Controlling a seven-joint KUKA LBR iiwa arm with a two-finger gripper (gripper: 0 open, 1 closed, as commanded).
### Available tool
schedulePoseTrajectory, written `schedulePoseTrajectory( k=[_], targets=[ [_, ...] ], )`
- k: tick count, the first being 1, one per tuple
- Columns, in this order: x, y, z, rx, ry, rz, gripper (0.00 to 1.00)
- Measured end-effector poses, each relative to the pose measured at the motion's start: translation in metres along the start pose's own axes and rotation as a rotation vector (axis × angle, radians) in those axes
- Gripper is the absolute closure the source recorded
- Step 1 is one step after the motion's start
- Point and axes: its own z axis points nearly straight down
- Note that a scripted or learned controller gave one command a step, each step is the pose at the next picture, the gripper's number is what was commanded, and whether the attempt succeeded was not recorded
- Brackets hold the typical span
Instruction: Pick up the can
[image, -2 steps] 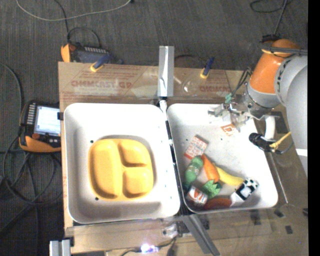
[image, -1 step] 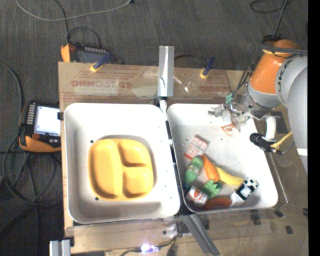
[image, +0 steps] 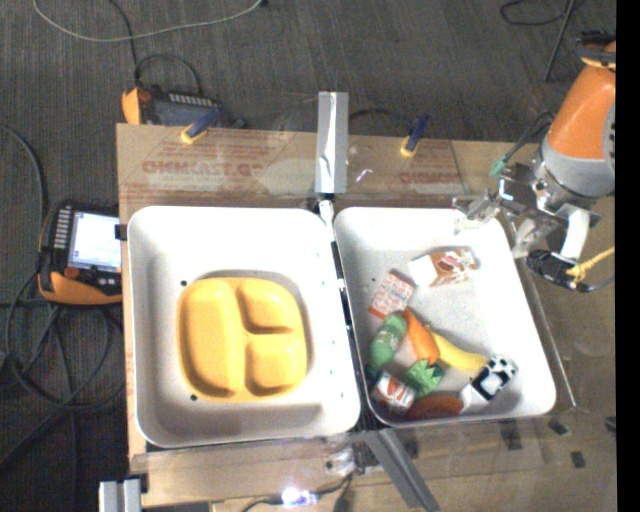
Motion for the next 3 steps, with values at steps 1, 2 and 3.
schedulePoseTrajectory(
  k=[1,2,3],
  targets=[
    [0.006,-0.003,0.12,0.004,0.0,0.111,0.0],
    [-0.009,0.015,0.139,0.0,0.016,0.121,0.0],
    [-0.011,0.015,0.132,-0.003,0.011,0.118,1.0]
  ],
)
